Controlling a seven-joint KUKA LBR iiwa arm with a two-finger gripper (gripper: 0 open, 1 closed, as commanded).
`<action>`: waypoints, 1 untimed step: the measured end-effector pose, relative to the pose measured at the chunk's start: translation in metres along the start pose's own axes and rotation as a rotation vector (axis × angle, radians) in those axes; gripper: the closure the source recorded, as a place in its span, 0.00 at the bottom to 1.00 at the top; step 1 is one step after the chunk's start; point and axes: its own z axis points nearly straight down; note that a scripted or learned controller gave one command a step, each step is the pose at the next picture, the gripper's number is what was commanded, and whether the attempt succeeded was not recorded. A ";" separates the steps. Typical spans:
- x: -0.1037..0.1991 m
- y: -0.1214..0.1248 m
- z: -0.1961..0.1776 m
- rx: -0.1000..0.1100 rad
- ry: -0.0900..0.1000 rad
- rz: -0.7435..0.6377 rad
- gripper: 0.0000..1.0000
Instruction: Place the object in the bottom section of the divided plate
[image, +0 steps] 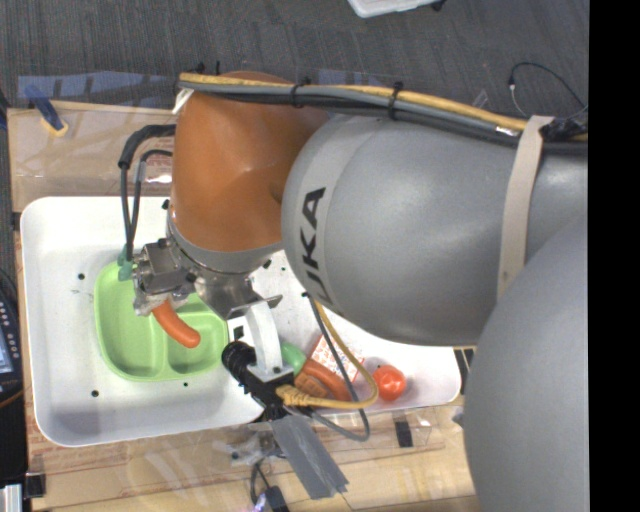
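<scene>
One orange carrot (177, 327), diagonal, upper-left to lower-right.

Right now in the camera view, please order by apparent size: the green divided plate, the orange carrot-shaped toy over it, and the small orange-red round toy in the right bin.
1. Green divided plate, partly hidden by the arm
2. Orange carrot-shaped toy
3. Small orange-red round toy

The arm (400, 200) covers most of the right bin (440, 385) and the upper right part of the green divided plate (125, 330). The pincer (165, 290) sits above the plate, its fingertips too crowded by fittings to make out. An orange object (178, 326) lies under it; contact cannot be told. Beside the plate to the right, an orange-red item (322, 380) and a green piece (292, 355) are partly hidden by cables.
</scene>
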 end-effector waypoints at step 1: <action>-0.001 0.000 0.000 0.000 -0.001 0.001 0.00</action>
